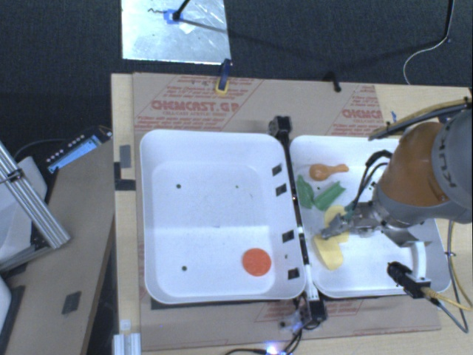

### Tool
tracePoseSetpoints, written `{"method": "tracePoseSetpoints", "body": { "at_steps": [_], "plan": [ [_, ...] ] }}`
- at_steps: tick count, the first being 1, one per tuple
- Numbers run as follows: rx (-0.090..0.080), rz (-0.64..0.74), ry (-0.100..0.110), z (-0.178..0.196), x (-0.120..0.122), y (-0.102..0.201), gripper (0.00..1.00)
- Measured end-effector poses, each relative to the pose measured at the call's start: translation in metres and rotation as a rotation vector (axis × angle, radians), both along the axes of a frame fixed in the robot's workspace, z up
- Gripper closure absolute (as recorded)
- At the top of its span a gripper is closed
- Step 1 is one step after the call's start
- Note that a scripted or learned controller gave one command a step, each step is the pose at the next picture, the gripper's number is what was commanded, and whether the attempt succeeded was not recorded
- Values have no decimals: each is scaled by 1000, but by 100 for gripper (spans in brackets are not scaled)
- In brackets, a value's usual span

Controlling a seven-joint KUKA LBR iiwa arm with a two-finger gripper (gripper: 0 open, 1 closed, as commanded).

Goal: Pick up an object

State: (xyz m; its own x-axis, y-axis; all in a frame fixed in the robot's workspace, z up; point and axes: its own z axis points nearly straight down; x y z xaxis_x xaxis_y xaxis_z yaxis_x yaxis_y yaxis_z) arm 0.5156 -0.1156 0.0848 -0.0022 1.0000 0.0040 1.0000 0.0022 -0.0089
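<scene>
My gripper (332, 231) is low in the right bin (369, 283), near its left side, with the arm coming in from the right. It sits right over two yellow pieces: a small one (335, 214) just above it and a larger one (330, 253) just below it. I cannot tell whether either is held. A green piece (329, 195) and a second green piece (304, 191) lie further back. An orange spoon-shaped thing (327, 171) lies behind them.
An orange disc (256, 262) lies at the front right of the left bin (170, 198). The divider (290, 198) between the bins carries black clips. A silver sheet (174, 19) lies beyond the bench.
</scene>
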Motion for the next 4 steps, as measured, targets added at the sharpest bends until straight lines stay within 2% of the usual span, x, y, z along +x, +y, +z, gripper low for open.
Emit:
{"method": "tracePoseSetpoints", "body": {
  "at_steps": [1,2,4],
  "plan": [
    [-4,0,-12,18,3,-3,100],
    [-9,-1,-27,173,-17,-22,100],
    [-7,4,-29,435,-28,6,100]
  ]
}}
